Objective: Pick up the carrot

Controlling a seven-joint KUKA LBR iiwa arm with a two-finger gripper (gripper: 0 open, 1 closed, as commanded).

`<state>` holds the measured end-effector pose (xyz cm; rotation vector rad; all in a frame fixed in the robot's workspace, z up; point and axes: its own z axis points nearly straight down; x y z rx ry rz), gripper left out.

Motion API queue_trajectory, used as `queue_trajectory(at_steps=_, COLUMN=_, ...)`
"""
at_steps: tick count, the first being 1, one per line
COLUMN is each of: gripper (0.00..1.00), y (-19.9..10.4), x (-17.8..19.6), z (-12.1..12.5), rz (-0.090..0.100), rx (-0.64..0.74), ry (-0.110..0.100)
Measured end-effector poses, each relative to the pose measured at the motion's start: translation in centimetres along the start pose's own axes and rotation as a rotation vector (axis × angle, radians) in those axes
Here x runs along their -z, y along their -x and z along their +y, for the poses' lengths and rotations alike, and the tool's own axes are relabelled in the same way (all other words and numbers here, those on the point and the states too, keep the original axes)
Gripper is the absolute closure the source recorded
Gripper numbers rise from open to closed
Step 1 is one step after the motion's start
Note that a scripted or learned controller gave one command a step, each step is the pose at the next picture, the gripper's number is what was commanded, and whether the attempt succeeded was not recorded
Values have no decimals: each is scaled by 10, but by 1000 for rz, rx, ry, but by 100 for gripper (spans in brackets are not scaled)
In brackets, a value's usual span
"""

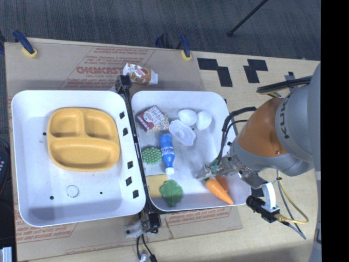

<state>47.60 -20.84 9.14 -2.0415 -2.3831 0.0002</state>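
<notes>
The orange carrot (218, 189) lies in the front right corner of the right bin (218, 100), pointing toward the bin's right wall. My gripper (211, 172) hangs just above and left of the carrot's thick end, close to it. The grey and orange arm (267, 135) covers the wrist from the right, so the fingertips are hard to make out.
The right bin also holds a blue and white bottle (167, 153), a green bumpy ball (152, 155), a broccoli piece (171, 192), a red snack packet (152, 119) and white objects (188, 123). A yellow divided tray (83, 138) sits in the left bin (32, 201).
</notes>
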Motion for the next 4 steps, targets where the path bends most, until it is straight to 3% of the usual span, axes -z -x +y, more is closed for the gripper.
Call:
queue_trajectory(at_steps=1, gripper=100, y=2, x=0, z=0, rz=1, rx=116, ry=-1)
queue_trajectory(at_steps=2, gripper=100, y=2, x=0, z=0, rz=1, rx=339, ry=-1)
queue_trajectory(at_steps=3, gripper=100, y=3, x=59, z=0, rz=-2, rx=-25, ry=1)
queue_trajectory(at_steps=4, gripper=100, y=-31, x=105, z=5, rz=-1, rx=-335, ry=1)
